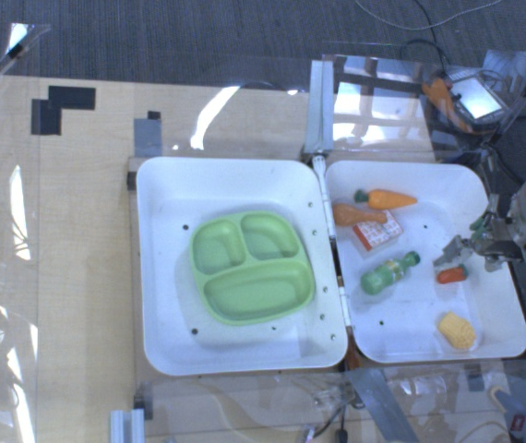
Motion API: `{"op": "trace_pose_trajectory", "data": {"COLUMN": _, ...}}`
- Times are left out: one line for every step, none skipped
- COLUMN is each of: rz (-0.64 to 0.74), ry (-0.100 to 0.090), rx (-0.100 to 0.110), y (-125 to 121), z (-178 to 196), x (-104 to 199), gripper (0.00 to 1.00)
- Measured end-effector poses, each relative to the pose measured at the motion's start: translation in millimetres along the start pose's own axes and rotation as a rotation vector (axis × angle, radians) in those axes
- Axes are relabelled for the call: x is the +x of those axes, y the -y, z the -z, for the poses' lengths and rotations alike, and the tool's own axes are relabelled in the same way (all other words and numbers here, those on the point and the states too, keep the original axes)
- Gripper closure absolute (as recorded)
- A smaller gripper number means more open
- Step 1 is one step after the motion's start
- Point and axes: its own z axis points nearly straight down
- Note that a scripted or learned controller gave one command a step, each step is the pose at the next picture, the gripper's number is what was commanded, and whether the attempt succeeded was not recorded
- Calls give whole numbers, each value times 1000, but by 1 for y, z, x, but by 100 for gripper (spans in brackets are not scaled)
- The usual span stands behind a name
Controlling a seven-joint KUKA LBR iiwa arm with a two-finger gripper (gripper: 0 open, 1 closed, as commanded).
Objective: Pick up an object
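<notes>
The right bin (484,192) holds several small items. An orange carrot (390,198) lies at the back, with a second orange piece (355,215) and a red and white packet (376,233) just in front of it. A green bottle (388,273) lies tilted in the middle. A small red pepper (450,275) sits to the right of the bottle, and a yellow corn cob (457,330) lies near the front corner. My gripper (472,250) hangs open over the bin's right side, just above and behind the red pepper, with nothing between its fingers.
The left bin (161,247) carries a green divided plate (252,268). A ridge (329,247) separates the two bins. Cables and metal brackets (374,90) lie behind the right bin.
</notes>
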Motion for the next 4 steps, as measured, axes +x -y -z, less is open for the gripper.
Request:
{"op": "trace_pose_trajectory", "data": {"rz": 101, "ry": 1, "rx": -12, "y": -57, "z": -105, "x": 51, "gripper": 0}}
{"op": "trace_pose_trajectory", "data": {"rz": 110, "ry": 0, "rx": -7, "y": -125, "z": -106, "x": 54, "gripper": 0}}
{"op": "trace_pose_trajectory", "data": {"rz": 117, "ry": 1, "rx": -12, "y": -127, "z": -94, "x": 56, "gripper": 100}}
{"op": "trace_pose_trajectory", "data": {"rz": 316, "ry": 0, "rx": -6, "y": -112, "z": 15, "x": 120, "gripper": 100}}
